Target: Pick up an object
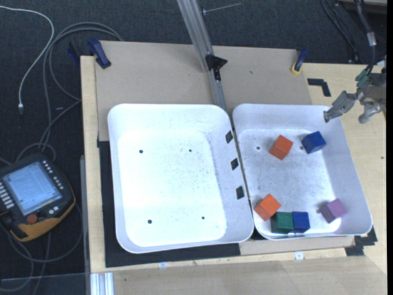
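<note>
Gripper point(351, 107) sits at far right of view, just past the upper right corner of the right bin point(258, 113), above the bench top point(153, 72). Fingers look spread apart w/ nothing between them; one finger point(337, 110) points down-left toward the bin rim, the other point(366, 113) lies further right. No block touching it.

Right bin holds 6 blocks. Upper part: orange block point(282, 147) and blue block point(314, 142), near each other but apart. Lower part: second orange block point(267, 206) near the left wall, green block point(283, 221) just beside it at the front rim, w/ another blue block point(300, 220) touching the green one on its right. Purple block point(333, 209) at lower right, apart from the rest.

Left bin point(123, 118) next to it, walls touching along the middle. Metal rail point(195, 26) runs down from top of view to the seam btwn bins. Teach pendant point(31, 192) on the floor at left, cables around it.
</note>
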`<state>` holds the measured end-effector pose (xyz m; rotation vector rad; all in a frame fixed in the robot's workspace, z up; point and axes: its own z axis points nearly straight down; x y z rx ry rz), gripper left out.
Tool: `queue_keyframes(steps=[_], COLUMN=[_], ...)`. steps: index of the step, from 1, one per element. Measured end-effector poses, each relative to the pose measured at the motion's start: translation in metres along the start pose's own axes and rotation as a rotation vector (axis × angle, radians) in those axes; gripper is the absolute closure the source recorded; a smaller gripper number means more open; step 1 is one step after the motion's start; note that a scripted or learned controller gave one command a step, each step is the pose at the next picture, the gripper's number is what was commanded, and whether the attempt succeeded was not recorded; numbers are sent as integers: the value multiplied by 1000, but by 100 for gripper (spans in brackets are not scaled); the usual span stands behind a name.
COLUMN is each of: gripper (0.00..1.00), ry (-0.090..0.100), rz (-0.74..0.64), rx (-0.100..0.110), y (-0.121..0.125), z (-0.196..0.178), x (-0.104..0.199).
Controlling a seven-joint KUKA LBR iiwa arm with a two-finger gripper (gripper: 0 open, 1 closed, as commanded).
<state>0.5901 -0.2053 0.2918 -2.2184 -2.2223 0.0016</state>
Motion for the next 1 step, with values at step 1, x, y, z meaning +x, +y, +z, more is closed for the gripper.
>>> queue_keyframes(steps=[1], gripper=[0], ry=[-3], rz=[1], rx=[-11], y=[10], z=[176], x=[27])
